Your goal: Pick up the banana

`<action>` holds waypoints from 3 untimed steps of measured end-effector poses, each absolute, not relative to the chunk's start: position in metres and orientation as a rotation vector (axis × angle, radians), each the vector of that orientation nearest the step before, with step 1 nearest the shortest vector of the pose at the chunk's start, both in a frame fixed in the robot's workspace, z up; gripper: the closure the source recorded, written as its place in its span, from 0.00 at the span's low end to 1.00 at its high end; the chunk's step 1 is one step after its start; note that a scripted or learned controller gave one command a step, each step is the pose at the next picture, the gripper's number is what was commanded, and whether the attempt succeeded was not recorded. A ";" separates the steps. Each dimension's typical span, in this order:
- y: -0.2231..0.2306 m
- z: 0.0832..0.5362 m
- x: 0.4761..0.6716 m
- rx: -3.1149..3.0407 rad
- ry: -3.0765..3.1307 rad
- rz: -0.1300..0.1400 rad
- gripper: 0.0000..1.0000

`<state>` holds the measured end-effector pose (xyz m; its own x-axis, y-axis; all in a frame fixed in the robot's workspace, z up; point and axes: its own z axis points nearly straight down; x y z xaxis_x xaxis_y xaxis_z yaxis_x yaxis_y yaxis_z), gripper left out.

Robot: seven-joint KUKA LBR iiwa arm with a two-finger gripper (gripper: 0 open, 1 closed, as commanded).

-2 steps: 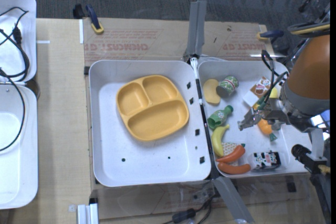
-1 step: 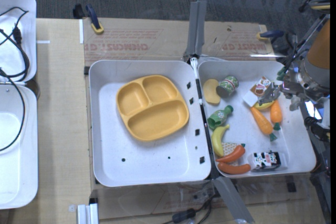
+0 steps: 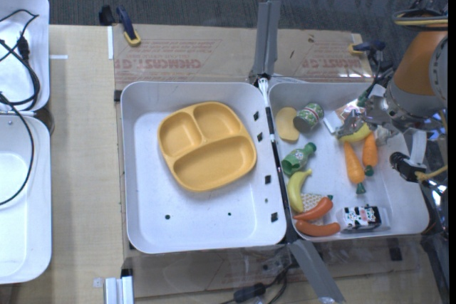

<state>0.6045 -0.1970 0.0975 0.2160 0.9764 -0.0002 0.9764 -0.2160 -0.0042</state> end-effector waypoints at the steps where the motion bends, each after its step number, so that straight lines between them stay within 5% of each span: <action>1: -0.197 0.087 0.652 -2.369 -2.038 0.014 0.00; 2: -0.199 0.094 0.651 -2.359 -2.040 0.027 1.00; 3: -0.198 0.095 0.653 -2.363 -2.044 0.019 0.00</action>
